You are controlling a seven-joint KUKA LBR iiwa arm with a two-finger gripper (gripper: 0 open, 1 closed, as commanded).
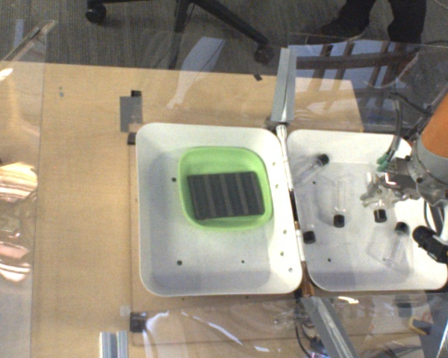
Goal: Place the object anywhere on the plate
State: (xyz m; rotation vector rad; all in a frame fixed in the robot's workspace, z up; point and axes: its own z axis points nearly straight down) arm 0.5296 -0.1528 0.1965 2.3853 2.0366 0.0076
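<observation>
The end effector (378, 189) hangs low over the right bin (343, 274), at that bin's right side, and whether it is released or clenched cannot be told from this slant. Clear vials with black caps lie scattered on the bin floor around it: one (337, 200) just to its left, another (394, 243) just below it, and a third (312, 164) further up and left. The green plate (187, 171) with its dark ridged insert (225, 195) sits well to the left of the end effector, in the left bin (157, 259) on the desk (75, 200).
</observation>
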